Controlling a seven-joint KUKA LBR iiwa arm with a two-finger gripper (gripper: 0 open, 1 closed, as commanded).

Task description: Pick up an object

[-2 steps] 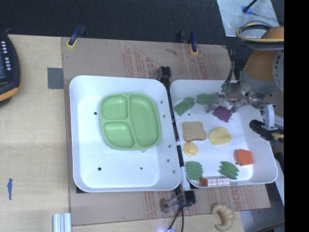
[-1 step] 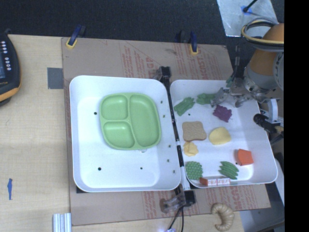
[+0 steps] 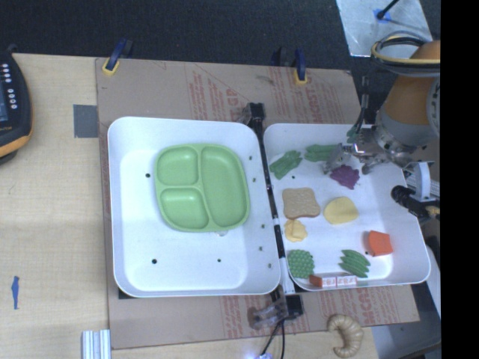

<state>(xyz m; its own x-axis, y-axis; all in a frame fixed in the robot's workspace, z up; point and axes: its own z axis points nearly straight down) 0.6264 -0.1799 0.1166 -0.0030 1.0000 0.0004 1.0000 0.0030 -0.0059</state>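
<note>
Even, bright overhead light, mild glare on the left bin (image 3: 127,200), soft focus throughout.

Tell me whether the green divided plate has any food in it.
Empty: the green divided plate in the left bin shows three bare compartments.
</note>
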